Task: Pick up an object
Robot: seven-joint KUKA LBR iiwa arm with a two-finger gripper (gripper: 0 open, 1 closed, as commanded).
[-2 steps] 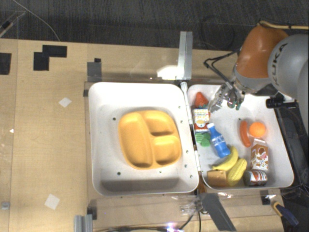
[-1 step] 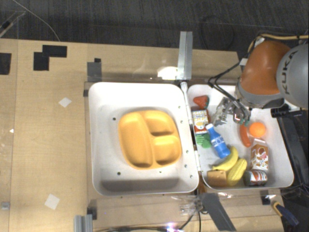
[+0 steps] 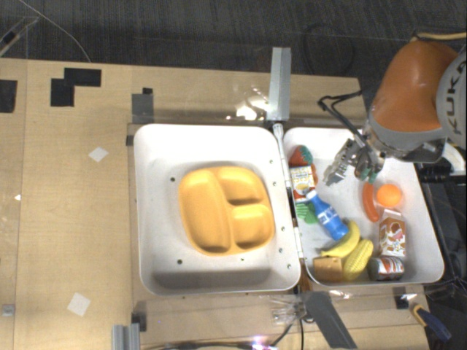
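- The tool [image 3: 349,163] hangs over the upper part of the right bin [image 3: 430,265], with nothing between its fingers; whether they are spread or closed I cannot tell from this slanted look.
- Candidate objects all lie in the right bin: a blue bottle [image 3: 327,216] at about 7 o'clock from the tool, an orange ball [image 3: 390,195] at about 4 o'clock, and a red-and-white carton [image 3: 301,179] at about 8 o'clock, against the bin's left wall.
- Further down at 6 o'clock lie a banana [image 3: 352,252], a small box [image 3: 392,237] and a can [image 3: 387,267], packed close together.
- The step in hand looks like choosing a target and descending. The blue bottle seems the best bet: it lies fairly apart, and closing across its narrow width should seat well.
- The crowded corner by the banana is worth avoiding, since neighbours may block the fingers.
- The left bin [image 3: 157,217] carries a yellow divided tray [image 3: 225,208], well apart from the tool and probably too wide to grasp.
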